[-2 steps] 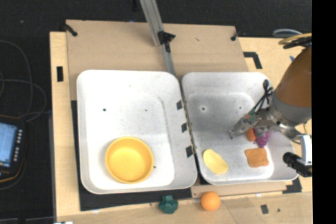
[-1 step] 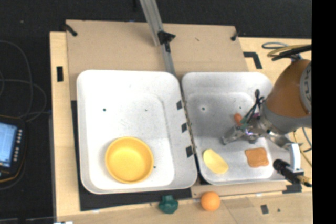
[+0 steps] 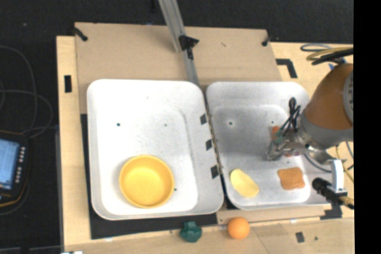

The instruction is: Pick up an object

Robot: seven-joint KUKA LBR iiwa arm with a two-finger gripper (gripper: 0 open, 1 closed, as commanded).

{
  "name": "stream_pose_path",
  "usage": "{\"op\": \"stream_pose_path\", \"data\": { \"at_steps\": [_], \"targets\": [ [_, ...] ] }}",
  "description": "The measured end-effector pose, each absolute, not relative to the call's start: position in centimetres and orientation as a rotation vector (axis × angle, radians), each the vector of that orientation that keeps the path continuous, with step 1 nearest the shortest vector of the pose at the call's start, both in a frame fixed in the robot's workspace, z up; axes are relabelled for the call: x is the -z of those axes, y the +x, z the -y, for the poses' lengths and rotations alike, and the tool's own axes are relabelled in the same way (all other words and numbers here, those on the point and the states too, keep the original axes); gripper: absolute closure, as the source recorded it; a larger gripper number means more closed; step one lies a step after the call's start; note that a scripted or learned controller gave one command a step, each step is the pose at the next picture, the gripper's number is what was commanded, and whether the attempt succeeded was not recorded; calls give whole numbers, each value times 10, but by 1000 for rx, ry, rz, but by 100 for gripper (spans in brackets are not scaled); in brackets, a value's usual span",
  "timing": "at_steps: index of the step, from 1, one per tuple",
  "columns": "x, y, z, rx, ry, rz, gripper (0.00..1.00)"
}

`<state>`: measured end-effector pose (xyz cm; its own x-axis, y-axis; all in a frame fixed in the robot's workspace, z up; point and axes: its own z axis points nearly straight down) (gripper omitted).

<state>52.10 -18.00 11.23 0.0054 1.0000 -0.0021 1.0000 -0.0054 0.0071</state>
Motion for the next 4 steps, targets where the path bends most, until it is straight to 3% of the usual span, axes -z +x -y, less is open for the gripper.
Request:
{"op": "stream_pose_path", "data": {
  "at_steps": [3,4],
  "targets": [
    [-233,535,177,-5,2213,-2222,100],
    [-230,550,133,-3,2213,-2227,100]
  ]
}}
